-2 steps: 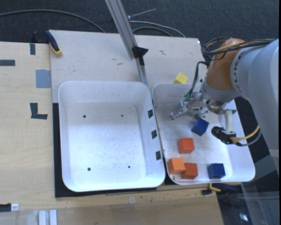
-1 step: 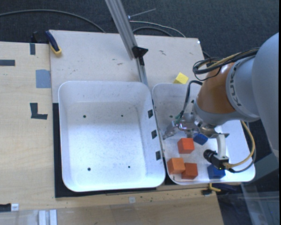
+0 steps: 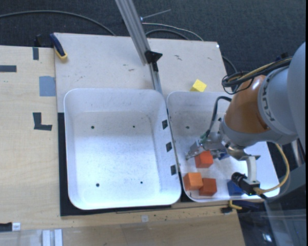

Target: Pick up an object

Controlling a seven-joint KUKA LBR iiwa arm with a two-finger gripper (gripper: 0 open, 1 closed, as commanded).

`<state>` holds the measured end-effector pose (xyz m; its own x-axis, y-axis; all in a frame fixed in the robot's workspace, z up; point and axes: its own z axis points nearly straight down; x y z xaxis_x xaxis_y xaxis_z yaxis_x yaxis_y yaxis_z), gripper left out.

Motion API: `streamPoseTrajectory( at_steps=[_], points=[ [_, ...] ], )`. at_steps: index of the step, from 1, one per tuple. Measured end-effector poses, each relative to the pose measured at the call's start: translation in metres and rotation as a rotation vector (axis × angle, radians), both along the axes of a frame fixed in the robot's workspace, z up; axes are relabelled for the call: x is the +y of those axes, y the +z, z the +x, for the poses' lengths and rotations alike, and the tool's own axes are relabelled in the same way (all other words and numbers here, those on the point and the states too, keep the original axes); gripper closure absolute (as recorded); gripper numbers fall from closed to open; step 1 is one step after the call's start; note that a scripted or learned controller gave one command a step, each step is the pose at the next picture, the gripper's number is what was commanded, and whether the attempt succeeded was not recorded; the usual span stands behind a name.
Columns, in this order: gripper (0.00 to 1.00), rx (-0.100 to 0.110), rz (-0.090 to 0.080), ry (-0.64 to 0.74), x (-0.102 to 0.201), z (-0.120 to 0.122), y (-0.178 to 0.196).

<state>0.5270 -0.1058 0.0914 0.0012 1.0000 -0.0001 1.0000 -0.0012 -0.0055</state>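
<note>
The claw (image 3: pixel 204 150) sits right above an orange block (image 3: pixel 204 160) in the right bin (image 3: pixel 187 111); its grip state is unclear.

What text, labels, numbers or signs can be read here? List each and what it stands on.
None can be read.
Black tape marks and grey tape on the wooden board: plain, no letters.
Black tabs on the bin wall: blank, or too small to tell.
Orange blocks, yellow block: no print seen.
Small white tag at the lower left edge: too small to read.
</note>
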Motion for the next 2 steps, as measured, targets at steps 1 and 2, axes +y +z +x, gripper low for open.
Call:
streamPoseTrajectory(
  at_steps=[1, 2],
  points=[
    [1.0, -0.001, 0.002, 0.004, 0.002, 0.001, 0.009],
    [1.0, -0.01, 0.003, 0.011, 0.087, -0.014, 0.104]
  ],
)
